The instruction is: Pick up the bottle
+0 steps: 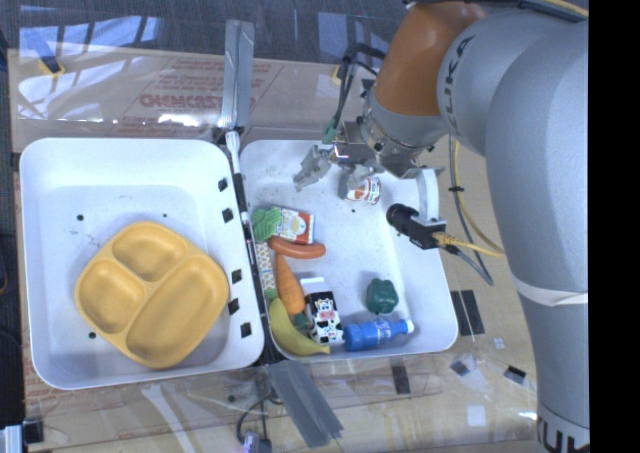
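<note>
The bottle (376, 332) is blue with a white cap and lies on its side at the near edge of the right bin (430, 286). My gripper (335, 172) hangs over the far part of that bin, well away from the bottle. Its fingers (311, 168) are spread open with nothing between them. A small red and white can (364, 189) sits just beside the right finger.
Left of the bottle lie a cow-patterned carton (322, 317), a banana (293, 335), a carrot (288, 285), a sausage (298, 249) and a red and green box (288, 225). A green pepper (381, 294) sits just above the bottle. The left bin (60, 181) holds a yellow divided plate (150, 291).
</note>
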Tool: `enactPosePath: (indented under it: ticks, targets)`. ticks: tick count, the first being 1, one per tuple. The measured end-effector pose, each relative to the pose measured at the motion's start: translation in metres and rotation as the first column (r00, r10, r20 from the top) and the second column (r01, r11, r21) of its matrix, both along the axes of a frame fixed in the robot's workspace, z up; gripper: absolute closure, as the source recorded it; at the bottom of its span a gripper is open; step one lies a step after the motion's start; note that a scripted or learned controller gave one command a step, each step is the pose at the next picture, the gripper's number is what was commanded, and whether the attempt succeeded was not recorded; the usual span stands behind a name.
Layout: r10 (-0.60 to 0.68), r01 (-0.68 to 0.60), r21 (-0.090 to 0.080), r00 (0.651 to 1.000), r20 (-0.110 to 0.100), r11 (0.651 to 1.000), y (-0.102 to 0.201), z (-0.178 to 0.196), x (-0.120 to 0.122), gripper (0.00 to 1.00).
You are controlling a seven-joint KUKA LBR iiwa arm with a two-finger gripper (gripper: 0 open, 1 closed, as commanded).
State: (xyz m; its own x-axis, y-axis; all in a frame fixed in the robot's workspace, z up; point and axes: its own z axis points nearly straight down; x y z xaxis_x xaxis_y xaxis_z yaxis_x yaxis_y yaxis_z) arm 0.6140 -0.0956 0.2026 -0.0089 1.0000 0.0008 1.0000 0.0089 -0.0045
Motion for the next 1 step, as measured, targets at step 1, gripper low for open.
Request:
enactPosePath:
  ticks: [1]
  targets:
    - [0.072, -0.072, 0.000, 0.997, 0.002, 0.997, -0.0349, 0.0758, -0.1030, 0.00]
